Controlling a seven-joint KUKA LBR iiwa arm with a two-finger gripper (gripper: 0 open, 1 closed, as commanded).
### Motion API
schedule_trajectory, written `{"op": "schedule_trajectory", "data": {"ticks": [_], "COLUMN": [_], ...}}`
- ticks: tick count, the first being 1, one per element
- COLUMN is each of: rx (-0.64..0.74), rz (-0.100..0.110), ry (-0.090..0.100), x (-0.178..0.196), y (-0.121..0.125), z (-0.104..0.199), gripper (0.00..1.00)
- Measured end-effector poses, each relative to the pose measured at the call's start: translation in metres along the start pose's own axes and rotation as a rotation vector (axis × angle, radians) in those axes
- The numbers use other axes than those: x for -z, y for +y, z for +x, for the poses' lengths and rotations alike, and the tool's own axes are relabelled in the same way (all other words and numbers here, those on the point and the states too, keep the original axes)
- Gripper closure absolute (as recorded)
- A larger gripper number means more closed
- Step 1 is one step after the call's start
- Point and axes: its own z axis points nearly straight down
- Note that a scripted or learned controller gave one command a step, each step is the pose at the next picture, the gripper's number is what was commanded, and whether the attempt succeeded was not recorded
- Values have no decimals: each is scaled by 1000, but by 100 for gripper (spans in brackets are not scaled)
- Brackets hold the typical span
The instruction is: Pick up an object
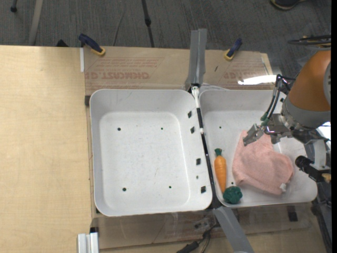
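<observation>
Over the right bin (253, 107), the gripper (258, 133) hangs with fingers apart at the pink cloth's (262, 165) upper edge, holding nothing. A carrot (220, 170) and green ball (232, 194) lie beside it. Descending squarely onto bunched fabric should help.

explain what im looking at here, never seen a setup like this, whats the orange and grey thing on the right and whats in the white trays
One camera looks down at a slant on a bench with two shallow white bins. The grey and orange thing is a robot arm reaching in from the right. At its tip is a claw, low over the right bin, at the upper edge of a pink cloth. I can't tell whether the claw grips anything. Beside the cloth, along that bin's left wall, lie a toy carrot and a small dark green ball-like item. The left bin sits alongside.
</observation>
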Motion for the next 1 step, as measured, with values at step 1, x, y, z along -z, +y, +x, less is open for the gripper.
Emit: {"op": "schedule_trajectory", "data": {"ticks": [1], "rx": [-7], "rz": [-1], "ry": [1], "x": [-64], "y": [-64], "z": [-31], "gripper": [0]}}
